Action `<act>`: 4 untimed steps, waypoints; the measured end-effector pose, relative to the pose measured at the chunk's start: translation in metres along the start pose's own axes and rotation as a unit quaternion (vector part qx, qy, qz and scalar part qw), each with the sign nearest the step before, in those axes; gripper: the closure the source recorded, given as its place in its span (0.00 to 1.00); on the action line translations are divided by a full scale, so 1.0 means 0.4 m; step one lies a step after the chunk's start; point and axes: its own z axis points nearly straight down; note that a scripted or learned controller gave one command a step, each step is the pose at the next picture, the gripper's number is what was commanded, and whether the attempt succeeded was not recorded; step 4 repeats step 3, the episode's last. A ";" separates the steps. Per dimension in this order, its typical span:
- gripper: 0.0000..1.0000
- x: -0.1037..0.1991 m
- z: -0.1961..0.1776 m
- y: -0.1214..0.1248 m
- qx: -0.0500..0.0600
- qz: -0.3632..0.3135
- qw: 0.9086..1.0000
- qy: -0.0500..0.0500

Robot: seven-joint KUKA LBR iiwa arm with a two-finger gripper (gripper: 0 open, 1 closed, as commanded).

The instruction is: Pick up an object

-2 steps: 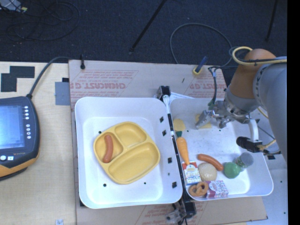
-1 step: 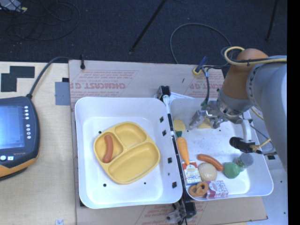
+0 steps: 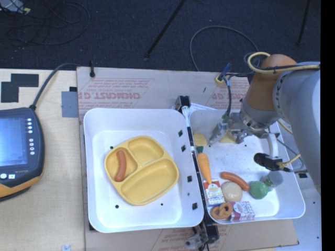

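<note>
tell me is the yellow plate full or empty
Nearly empty: the yellow plate holds one sausage in its left compartment; the other two are bare.

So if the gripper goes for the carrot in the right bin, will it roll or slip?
The carrot looks tapered and smooth, so it may well slip from a pinch near the tip. Its round body will probably roll if nudged sideways, though the bin wall beside it should stop it.

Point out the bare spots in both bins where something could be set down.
Left bin: bare floor rings the yellow plate, widest along its far side; the plate's big compartment is free, a sausage fills one small one. Right bin: crowded near the front, carrot to green ball; its middle is bare.
</note>
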 end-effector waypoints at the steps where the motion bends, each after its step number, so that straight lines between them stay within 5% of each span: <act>1: 0.00 0.028 0.001 0.000 0.000 0.000 1.000 0.000; 2: 0.00 -0.079 -0.007 0.001 -0.001 0.002 1.000 -0.001; 3: 0.00 0.015 0.000 0.001 0.000 -0.001 1.000 0.000; 4: 0.00 0.015 0.000 0.001 0.000 -0.001 1.000 0.000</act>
